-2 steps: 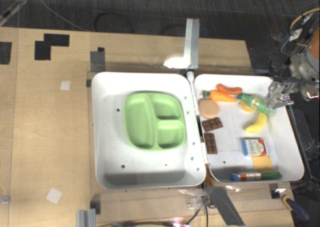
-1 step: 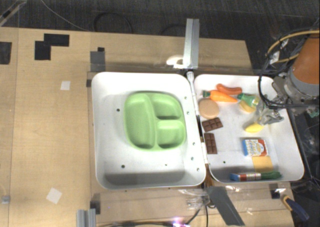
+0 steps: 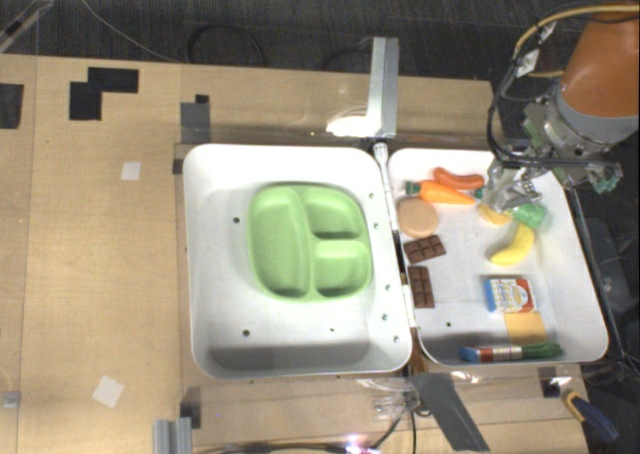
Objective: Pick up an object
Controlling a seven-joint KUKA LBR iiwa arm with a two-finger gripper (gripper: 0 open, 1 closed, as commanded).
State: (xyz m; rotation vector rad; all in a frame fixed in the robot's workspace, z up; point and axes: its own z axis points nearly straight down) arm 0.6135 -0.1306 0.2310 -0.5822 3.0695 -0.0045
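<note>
Arm comes in from the right w/ its orange band up top; the hand [image 3: 510,192] hangs low over the upper part of the right bin [image 3: 590,272]. Can't tell whether it is released or clenched, and nothing can be made out gripped in it.

Taking the hand as landmark:
- A green item [image 3: 532,216] sits just below-right of the hand, touching or nearly so; too blurred to name.
- Yellow banana [image 3: 512,245] lies just below the hand, curved; a 2nd yellow bit [image 3: 489,213] is just at the hand's lower left, partly hidden.
- Orange carrot [image 3: 446,194] lies just left of the hand, w/ a red-orange piece [image 3: 458,179] beside it, a bit higher.
- Round tan cookie-like disc [image 3: 417,216] is further left, near the bin's left wall.
- Two brown chocolate bars are below-left: one [image 3: 424,248] under the disc, the other [image 3: 422,287] lower still.
- Small blue-and-white carton [image 3: 508,293] is well below the hand; a yellow block [image 3: 524,324] touches its lower edge.
- A marker-like stick [image 3: 505,352], blue/red/green along its length, lies at the bin's bottom wall, furthest from the hand.

Left bin [image 3: 215,342] is well left of the hand and holds a green divided tray [image 3: 305,240], three compartments, roughly centred. Both bins rest on the wood desk [image 3: 90,272], w/ a metal post [image 3: 383,82] at the top of the seam between the bins, up-left of the hand.
</note>
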